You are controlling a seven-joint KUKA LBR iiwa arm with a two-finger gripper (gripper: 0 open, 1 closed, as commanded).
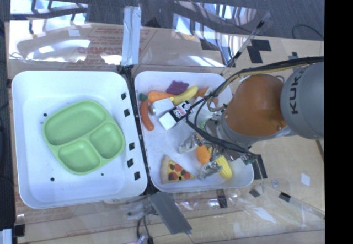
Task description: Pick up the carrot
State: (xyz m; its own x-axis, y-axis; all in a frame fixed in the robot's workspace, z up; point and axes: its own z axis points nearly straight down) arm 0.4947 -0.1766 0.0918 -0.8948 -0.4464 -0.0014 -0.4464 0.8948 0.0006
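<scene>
An orange carrot lies along the left wall of the right bin, with a second orange carrot-like piece just behind it. My gripper hangs low over the bin's front right part, well to the right of both. Its two metal fingers stand apart, one on each side of a small rounded orange item. The fingers do not look pressed against it. The orange wrist band and cables hide the bin's right side.
The right bin also holds purple grapes, a banana, a white box, a pizza slice and a corn cob touching the gripper. The left bin holds a green divided plate.
</scene>
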